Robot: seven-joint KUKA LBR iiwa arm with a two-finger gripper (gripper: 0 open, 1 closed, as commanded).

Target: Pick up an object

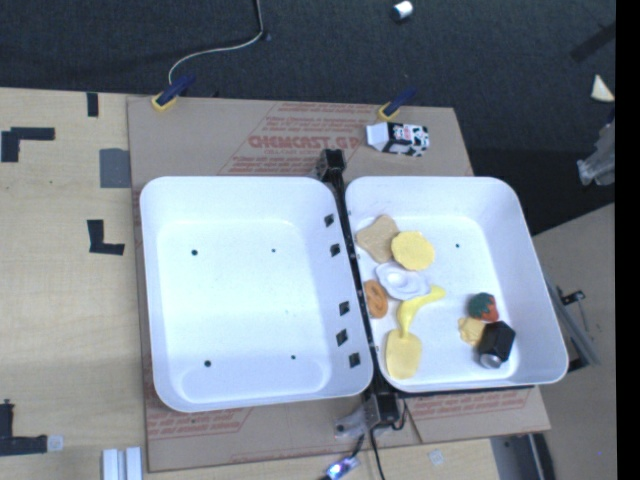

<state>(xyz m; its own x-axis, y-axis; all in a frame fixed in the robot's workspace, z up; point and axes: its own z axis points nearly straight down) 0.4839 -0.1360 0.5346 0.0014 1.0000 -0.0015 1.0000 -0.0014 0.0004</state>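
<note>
Robotics lab: two white bins (240, 193) clamped on cardboard-covered bench (300, 133), loose cable (215, 50).

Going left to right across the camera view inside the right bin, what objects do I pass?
Small orange piece by the divider → round yellow disc → yellow lump → black cylinder with a metal end. The tan piece, white piece and long yellow spoon-shaped piece overlap in between, so their order is unclear.

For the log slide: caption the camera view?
Two white bins side by side; small toys, including a black can, clustered in the right one.
</note>
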